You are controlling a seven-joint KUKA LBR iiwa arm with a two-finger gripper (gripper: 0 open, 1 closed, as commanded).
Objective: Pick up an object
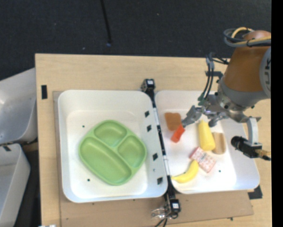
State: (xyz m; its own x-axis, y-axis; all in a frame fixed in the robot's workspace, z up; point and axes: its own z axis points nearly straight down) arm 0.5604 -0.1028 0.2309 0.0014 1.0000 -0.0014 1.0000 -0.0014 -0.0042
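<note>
Toys in right bin, green tray in left; claw spread

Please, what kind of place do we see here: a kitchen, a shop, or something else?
Probably a robotics lab bench for grasping tests: a robot arm reaches over two white bins, one with a green divided plate, the other with toy-like food such as a banana.

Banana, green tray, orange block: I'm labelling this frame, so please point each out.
banana (187, 174), camera view, middle of its curve.
green tray (112, 152), camera view, its long compartment.
orange block (178, 134), camera view, its top face.
</note>
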